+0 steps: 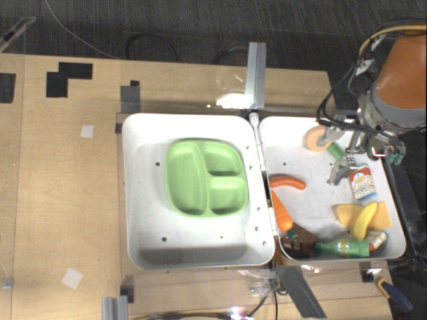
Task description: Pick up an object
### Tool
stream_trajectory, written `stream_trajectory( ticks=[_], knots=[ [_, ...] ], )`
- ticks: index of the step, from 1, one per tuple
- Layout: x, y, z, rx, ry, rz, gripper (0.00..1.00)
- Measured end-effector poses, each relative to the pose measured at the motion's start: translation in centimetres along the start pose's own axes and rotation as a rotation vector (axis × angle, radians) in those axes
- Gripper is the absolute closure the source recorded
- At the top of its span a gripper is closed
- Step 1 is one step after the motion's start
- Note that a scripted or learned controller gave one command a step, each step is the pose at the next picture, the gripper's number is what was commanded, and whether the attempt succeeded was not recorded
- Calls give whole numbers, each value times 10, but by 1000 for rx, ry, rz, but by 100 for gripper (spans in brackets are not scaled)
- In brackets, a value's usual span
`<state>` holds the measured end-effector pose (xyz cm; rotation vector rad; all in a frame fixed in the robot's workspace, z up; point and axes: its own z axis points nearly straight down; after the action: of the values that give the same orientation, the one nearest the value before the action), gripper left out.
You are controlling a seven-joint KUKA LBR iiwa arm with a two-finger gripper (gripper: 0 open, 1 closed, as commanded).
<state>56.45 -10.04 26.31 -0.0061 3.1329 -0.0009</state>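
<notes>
The right bin [313, 205] holds several small items. Among them are an orange-red sausage-shaped piece [288, 183], an orange carrot [281, 212], a peach round piece [313, 139] and a white carton with a red and blue label [362, 183]. There are also a yellow banana [363, 220] on a yellow wedge [345, 212], a green bottle [343, 248] and a brown lump [300, 237]. My gripper [341, 167] hangs over the bin's upper right part, just left of the carton and below a small green piece [335, 149]. I see nothing held in it.
The left bin [143, 232] carries a green divided tray [205, 177] in its middle. A metal divider [261, 172] separates the bins. The arm's orange band [403, 72] and cables overhang the right bin's far right corner.
</notes>
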Motion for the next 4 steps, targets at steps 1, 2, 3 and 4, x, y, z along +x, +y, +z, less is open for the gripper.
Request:
stream_trajectory(
  ticks=[1, 2, 3, 4],
  knots=[
    [-7, -37, 139, -4, 14, -120, 0],
    [20, 15, 172, 2, -9, -170, 0],
    [58, -30, 171, 4, -12, -292, 0],
    [-17, -96, 174, 4, -6, -264, 0]
  ],
)
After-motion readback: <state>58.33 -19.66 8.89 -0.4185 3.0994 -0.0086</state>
